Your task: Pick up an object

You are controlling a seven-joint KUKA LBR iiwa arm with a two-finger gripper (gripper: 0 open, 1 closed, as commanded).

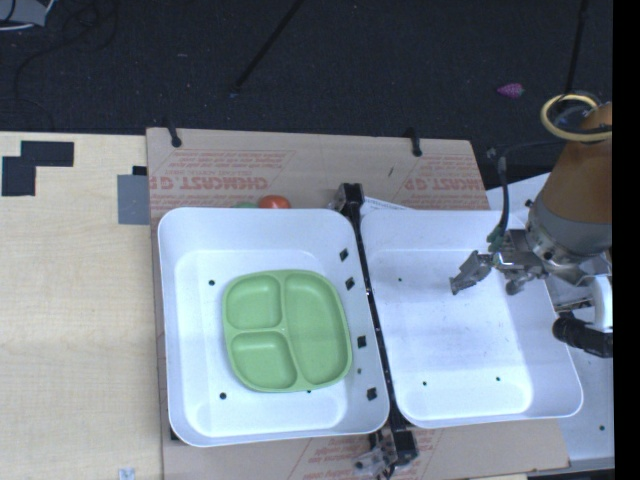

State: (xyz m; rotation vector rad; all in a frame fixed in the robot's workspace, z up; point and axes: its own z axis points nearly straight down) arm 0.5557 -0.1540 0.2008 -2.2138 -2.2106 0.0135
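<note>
A light green divided plate (288, 330) lies flat in the left bin (190, 258). My gripper (491, 280) hangs over the right side of the right bin (440, 238), reaching in from the right under the grey and orange arm (578, 183). Its two dark fingers (466, 274) are spread apart, open, with nothing between them. The gripper is well to the right of the plate, across the divider between the bins.
A small red-orange object (273, 203) and a bit of green beside it peek over the back rim of the left bin. Black clips (350, 200) join the bins along the middle. Brown cardboard (300, 168) lies under both bins.
</note>
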